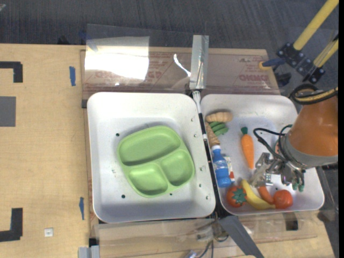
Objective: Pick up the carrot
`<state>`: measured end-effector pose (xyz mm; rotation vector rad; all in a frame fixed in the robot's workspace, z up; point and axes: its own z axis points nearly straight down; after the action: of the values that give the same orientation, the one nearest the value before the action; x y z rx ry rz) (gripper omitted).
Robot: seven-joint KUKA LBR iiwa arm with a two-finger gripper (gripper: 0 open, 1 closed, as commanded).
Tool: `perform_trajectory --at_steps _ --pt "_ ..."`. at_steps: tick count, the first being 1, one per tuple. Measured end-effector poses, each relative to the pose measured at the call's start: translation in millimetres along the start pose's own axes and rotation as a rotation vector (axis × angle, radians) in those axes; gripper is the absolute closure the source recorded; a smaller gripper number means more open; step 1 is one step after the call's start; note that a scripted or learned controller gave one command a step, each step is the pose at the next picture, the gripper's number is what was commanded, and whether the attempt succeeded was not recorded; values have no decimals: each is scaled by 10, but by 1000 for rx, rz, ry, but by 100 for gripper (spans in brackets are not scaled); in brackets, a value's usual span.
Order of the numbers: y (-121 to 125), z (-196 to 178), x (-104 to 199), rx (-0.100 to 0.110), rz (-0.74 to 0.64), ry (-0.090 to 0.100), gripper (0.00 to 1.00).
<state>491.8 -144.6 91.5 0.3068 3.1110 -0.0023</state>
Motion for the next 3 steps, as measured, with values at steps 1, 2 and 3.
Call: perform_trajectory --at_steps 1,2,3 --pt "4 10 2 0 -1 1 0" --pt "277 17 -1006 1 311 9 0" --pt "235 53 -1512 11 666 45 0"
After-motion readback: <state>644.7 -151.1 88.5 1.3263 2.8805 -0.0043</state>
